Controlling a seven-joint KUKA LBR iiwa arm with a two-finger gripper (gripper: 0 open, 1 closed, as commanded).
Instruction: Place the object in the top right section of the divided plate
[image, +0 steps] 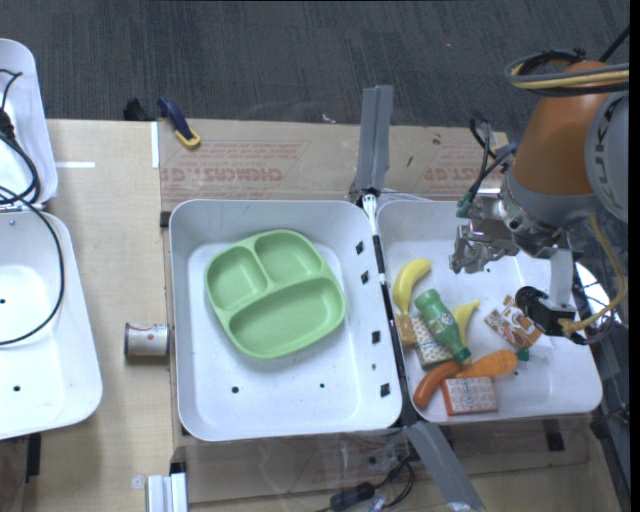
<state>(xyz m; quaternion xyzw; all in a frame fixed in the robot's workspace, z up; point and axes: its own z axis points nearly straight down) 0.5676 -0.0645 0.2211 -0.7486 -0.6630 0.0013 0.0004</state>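
**Pick not yet made**

Gripper (468, 255) is hung over the right bin (580, 395), nothing seen between its fingers; their spread cannot be told. Banana (408, 282) is taken as nearest candidate, just below-left. Its long axis runs upper-right to lower-left; it should be grasped across mid-body, then carried to the divided plate (275, 292).
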